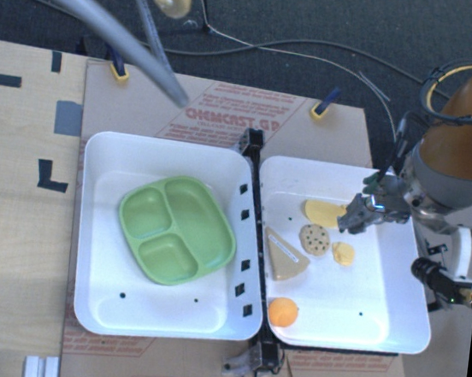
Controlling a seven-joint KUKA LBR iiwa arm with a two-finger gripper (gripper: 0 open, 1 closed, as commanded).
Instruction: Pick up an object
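In the right bin [373, 326] lie a flat yellow piece [322, 212], a chocolate-chip cookie [314, 238], a small yellow lump [344, 254], a pale wedge [283, 259] and an orange ball [283, 312]. My gripper [356, 220] hangs over the bin's upper right part, its dark tips just right of the flat yellow piece and above the cookie. Nothing shows between the tips.
The left bin [96, 234] holds a green divided plate [177, 229]. A black divider [252, 229] runs between the bins. Cables cross the dark floor behind the bench. The arm's grey body and orange band [468, 128] fill the right side.
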